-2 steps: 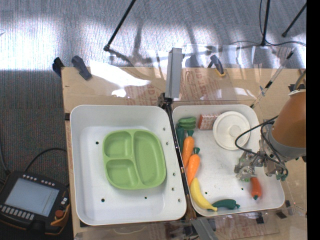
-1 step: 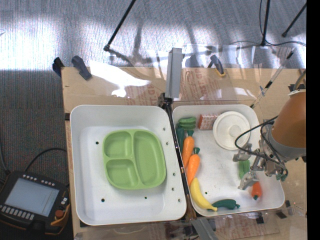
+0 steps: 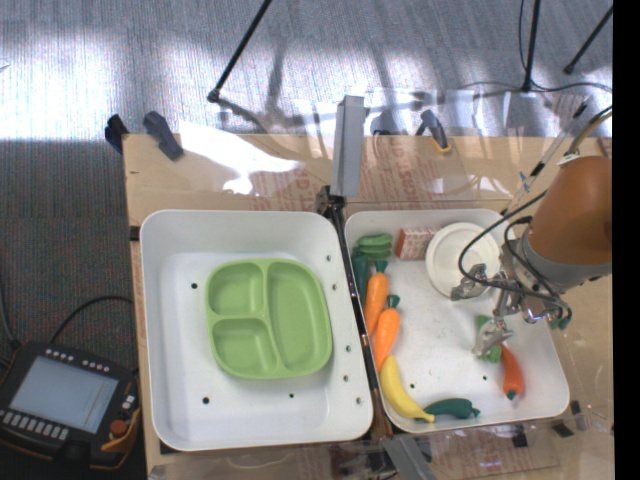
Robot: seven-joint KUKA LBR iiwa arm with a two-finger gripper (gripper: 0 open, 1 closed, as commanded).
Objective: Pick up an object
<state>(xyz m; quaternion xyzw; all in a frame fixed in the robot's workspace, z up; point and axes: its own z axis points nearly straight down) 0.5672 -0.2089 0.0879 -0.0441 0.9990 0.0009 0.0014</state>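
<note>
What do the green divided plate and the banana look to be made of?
Green divided plate: probably moulded plastic, going by its even pale green colour, soft sheen and rounded compartment ridges. Banana: likely toy plastic or rubber, with uniform bright yellow and a smooth surface without natural markings; the view leaves the exact material open.

The gripper looked like bare shiny metal. Just beside it lay a carrot of glossy plastic. Far to its left, the green divided plate was smooth matt plastic. The counter looked like pale wood.
</note>
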